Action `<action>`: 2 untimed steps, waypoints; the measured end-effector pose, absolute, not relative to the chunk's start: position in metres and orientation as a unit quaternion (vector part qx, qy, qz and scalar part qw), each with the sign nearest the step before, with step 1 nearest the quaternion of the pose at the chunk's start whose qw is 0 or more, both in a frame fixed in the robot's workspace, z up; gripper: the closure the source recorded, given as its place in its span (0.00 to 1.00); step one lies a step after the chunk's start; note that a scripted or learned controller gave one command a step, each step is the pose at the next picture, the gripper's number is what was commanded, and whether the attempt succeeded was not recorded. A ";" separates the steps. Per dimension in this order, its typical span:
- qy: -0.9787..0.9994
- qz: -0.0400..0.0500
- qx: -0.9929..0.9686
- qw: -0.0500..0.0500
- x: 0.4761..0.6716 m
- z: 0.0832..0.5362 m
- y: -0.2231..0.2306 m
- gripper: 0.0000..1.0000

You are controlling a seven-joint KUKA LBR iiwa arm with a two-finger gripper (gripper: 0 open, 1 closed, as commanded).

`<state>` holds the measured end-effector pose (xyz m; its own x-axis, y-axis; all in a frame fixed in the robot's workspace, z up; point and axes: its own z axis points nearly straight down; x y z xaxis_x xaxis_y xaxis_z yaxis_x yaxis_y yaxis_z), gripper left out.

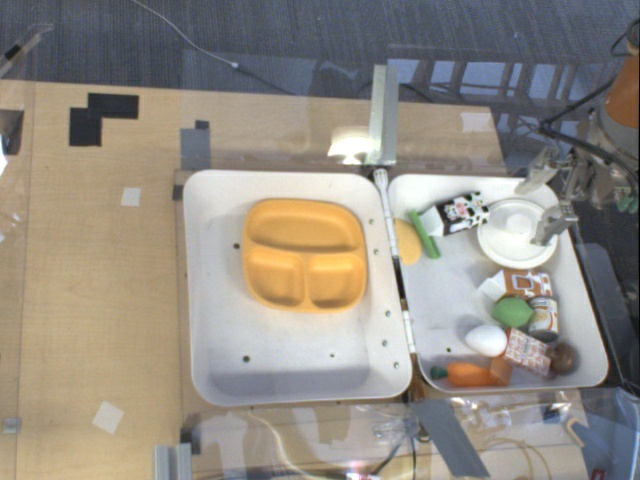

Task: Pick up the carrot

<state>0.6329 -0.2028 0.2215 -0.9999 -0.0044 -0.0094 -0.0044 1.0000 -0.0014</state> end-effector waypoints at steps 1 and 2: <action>0.998 -0.001 -0.056 0.007 0.636 0.115 -0.111 0.00; 0.988 -0.001 -0.155 0.004 0.564 0.101 -0.090 0.00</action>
<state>0.5638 -0.0900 0.1013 -0.9518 -0.3066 -0.0080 -0.3066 0.9518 -0.0024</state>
